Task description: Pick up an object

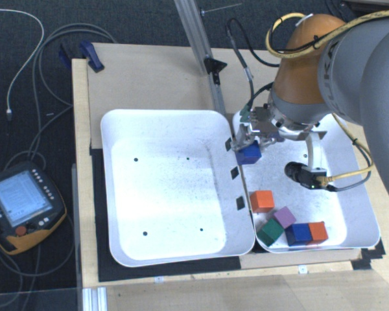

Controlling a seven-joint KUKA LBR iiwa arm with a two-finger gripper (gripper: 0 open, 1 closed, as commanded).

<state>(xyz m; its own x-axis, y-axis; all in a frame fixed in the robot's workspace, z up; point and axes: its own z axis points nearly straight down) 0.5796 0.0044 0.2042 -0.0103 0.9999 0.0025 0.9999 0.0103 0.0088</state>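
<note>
My gripper [249,144] hangs over the left edge of the right bin [350,229], shut on a blue cube [249,153] that sits between its fingers, raised above the bin floor. Below it, near the bin's front, lie an orange cube [262,200], a purple cube [284,216], a green cube [270,231], another blue cube [299,234] and a second orange cube [318,230].
The left bin [162,186] lies beside the right one, with black clips along the wall they share. A metal pole [198,37] slants up from behind the bins. A teach pendant [19,203] and cables lie off the bench to the left.
</note>
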